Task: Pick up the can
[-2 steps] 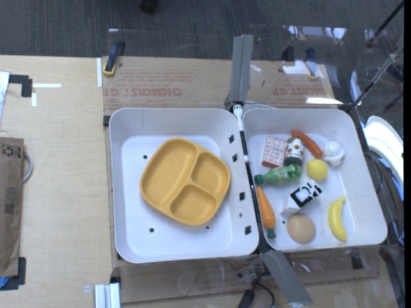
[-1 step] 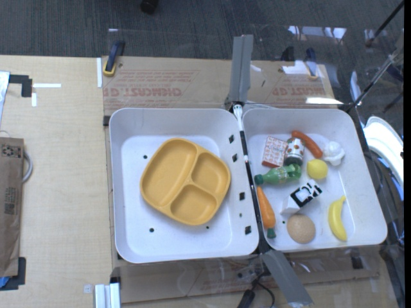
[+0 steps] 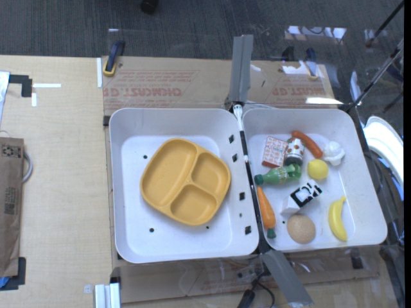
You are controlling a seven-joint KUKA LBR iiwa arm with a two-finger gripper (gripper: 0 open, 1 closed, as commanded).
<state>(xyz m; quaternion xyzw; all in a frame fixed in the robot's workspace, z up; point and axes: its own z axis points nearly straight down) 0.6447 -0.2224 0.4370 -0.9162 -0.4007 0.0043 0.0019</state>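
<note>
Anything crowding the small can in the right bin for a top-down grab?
Nothing covers the small red-and-white can, but it is hemmed in: green plastic bottle against its near side, orange sausage-shaped toy behind it, red-and-white flat box alongside. The yellow lemon lies close.

Pale wood desk [image 3: 58, 172], cardboard sheet [image 3: 167, 82] with reversed red lettering lying flat across back edge. Beyond desk, dark grey carpet floor [image 3: 205, 8], chair castors [image 3: 149, 4] near top. Brown paper bag [image 3: 11, 204] at desk's left edge. Blue-and-yellow clamp [image 3: 115, 56] on cardboard's left corner. Grey metal bar [image 3: 241, 66] upright at centre. Light even, bright glare top right.
</note>
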